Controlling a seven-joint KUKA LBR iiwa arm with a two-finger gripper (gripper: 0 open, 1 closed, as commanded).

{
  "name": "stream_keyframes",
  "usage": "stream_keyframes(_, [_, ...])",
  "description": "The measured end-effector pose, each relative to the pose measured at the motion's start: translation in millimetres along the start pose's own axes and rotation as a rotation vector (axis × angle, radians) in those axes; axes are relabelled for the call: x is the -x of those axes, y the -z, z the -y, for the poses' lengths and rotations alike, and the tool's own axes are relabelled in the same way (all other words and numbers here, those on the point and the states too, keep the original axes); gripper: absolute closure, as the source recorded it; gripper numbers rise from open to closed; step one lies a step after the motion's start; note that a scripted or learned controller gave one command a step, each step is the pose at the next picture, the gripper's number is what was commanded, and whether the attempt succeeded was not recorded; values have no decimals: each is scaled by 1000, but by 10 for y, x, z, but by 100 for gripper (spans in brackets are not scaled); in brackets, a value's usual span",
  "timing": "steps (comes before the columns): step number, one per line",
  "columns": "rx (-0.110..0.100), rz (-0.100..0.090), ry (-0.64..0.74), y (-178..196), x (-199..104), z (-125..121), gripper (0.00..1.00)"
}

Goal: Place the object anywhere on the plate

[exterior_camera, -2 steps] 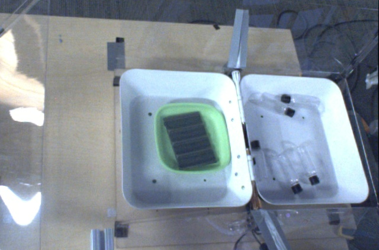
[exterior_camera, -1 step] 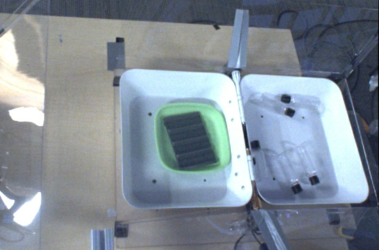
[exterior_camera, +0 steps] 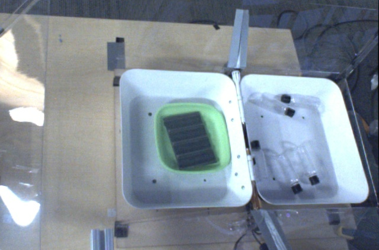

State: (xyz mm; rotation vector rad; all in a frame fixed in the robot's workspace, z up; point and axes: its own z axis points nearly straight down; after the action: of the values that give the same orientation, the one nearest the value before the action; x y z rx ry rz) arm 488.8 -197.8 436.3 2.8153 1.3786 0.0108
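The green plate (exterior_camera: 221,124) sits in the middle of the left white bin (exterior_camera: 135,142), a squarish dish with rounded corners and a raised rim. The object (exterior_camera: 189,140), a dark grey ridged block with several parallel grooves across its top, lies flat inside the plate. It is turned a little askew to the plate's edges and takes up most of the plate's floor, with green rim showing on all sides. To the right of the plate, past the seam where the two bins meet, the right white bin (exterior_camera: 350,154) holds several clear bottles (exterior_camera: 296,154) with small black caps (exterior_camera: 290,112). They are hard to make out against the white and lie scattered on their sides. A grey metal post (exterior_camera: 239,38) rises beyond the plate and to its right, at the far end of the seam. A small grey block (exterior_camera: 116,55) stands on the pale wooden bench (exterior_camera: 71,124) beyond the plate and to its left. Further left of the plate, bright glare patches lie across the bench top. Whether the gripper is spread or closed, or has anything in its hold, cannot be told here.
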Motion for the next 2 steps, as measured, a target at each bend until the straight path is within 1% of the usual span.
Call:
stream_keyframes(1, [0,1,0,0,1,0,0])
stream_keyframes(2, [0,-1,-80,2,-17,8,0])
